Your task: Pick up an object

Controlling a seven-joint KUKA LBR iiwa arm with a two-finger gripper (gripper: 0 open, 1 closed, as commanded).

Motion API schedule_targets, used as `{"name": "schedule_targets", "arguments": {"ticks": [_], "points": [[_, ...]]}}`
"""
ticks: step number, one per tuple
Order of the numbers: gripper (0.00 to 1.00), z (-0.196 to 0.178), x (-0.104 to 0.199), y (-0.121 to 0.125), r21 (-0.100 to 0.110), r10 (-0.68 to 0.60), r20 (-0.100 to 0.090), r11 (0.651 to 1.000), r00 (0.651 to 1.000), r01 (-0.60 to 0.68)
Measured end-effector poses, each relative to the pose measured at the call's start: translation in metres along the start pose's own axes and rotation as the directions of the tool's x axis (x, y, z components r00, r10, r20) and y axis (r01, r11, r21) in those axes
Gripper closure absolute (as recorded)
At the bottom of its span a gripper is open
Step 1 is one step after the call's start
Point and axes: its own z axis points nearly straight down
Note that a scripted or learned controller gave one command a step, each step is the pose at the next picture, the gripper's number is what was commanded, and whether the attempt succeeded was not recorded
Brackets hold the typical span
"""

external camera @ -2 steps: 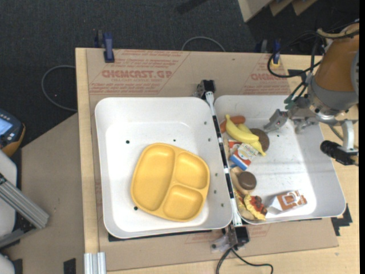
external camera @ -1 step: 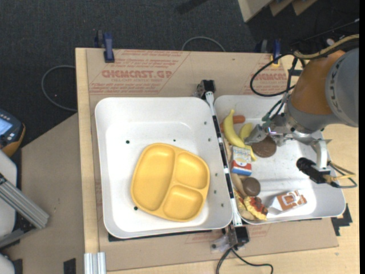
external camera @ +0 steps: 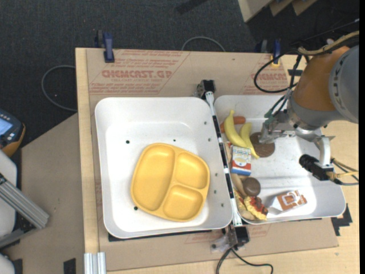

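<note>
Yellow divided plate [external camera: 170,181] in the left bin [external camera: 114,119] (blue clamps [external camera: 106,44] on the bench's far edge)

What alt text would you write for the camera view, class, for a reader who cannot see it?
A grey and orange robot arm reaches from the right into the right bin, its gripper low over a brown round item beside a banana. A small carton and a packet lie nearby. The left bin holds a yellow divided tray.
</note>
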Motion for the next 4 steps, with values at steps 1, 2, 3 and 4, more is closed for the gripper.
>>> {"name": "schedule_targets", "arguments": {"ticks": [1,2,3,4], "points": [[0.0,0.001,-0.001,0.0,0.001,0.001,0.002,1.0,1.0,-0.001],[0.0,0.018,0.033,0.058,0.014,-0.007,-0.003,1.0,1.0,0.007],[0.0,0.018,-0.026,0.02,0.025,0.004,-0.007,1.0,1.0,-0.004],[0.0,0.018,-0.058,-0.009,0.025,0.002,-0.007,1.0,1.0,-0.002]]}}
